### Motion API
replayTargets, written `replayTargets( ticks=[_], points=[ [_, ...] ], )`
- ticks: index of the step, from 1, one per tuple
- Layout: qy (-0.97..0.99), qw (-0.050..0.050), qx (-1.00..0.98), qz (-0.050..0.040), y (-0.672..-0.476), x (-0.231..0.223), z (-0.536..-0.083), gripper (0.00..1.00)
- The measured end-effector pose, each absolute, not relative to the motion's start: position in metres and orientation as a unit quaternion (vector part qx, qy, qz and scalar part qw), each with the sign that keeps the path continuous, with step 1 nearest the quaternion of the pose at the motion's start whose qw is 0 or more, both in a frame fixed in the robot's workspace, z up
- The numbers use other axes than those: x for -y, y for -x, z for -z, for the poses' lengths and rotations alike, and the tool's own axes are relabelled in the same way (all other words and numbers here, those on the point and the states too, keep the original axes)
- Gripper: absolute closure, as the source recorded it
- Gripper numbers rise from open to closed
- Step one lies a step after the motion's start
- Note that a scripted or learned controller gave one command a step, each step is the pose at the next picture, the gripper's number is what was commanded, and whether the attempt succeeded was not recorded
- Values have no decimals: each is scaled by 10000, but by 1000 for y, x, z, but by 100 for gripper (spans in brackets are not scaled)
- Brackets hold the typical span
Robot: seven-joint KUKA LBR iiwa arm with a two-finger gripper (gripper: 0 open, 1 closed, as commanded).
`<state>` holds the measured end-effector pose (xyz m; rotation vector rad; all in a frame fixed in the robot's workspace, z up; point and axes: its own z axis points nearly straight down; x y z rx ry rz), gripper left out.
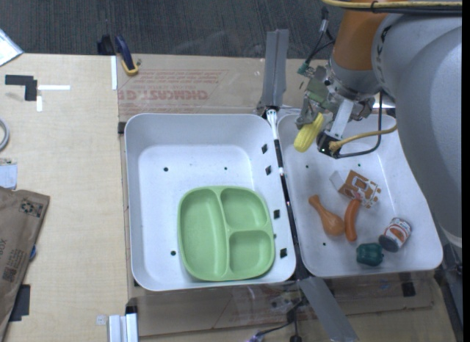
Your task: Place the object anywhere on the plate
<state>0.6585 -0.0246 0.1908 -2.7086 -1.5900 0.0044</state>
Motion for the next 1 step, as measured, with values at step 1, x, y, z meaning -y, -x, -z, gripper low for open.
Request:
replayTargets(
  ticks=[1],
  points=[
    [7444, 9, 6678, -14, -612, -13, -214, 100]
  ],
)
